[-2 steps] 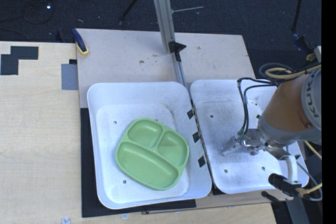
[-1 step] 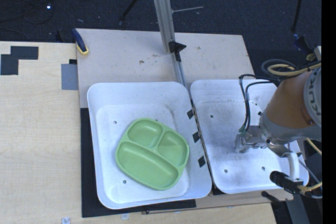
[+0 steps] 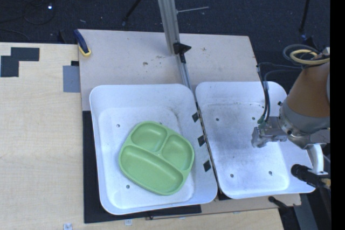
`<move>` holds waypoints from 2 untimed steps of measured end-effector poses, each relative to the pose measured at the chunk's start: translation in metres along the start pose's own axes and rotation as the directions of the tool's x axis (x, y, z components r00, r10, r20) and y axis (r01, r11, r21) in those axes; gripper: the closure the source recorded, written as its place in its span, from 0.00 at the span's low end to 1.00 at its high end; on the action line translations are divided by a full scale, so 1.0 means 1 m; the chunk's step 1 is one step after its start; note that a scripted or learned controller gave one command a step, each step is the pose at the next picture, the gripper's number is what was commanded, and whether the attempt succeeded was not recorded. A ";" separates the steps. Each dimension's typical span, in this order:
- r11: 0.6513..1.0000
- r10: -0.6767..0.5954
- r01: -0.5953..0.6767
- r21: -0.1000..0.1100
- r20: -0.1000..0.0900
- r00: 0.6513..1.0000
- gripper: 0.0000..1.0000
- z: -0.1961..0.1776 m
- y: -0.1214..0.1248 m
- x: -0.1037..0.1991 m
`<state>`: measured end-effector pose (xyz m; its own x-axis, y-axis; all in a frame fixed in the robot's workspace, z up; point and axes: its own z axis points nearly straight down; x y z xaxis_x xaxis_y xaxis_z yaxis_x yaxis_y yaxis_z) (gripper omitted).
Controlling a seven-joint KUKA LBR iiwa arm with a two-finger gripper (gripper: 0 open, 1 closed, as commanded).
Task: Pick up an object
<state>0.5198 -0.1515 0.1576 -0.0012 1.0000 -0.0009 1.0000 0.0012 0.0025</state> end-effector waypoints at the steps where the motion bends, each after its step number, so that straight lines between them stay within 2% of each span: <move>1: 1.000 -0.001 0.001 -0.001 0.000 1.000 1.00 -0.055 0.011 0.003; 2: 1.000 -0.001 0.001 -0.001 0.000 1.000 1.00 -0.108 0.012 0.002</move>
<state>0.5314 -0.1490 0.2657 -0.0019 1.0000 -0.0010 1.0000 0.0019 0.0038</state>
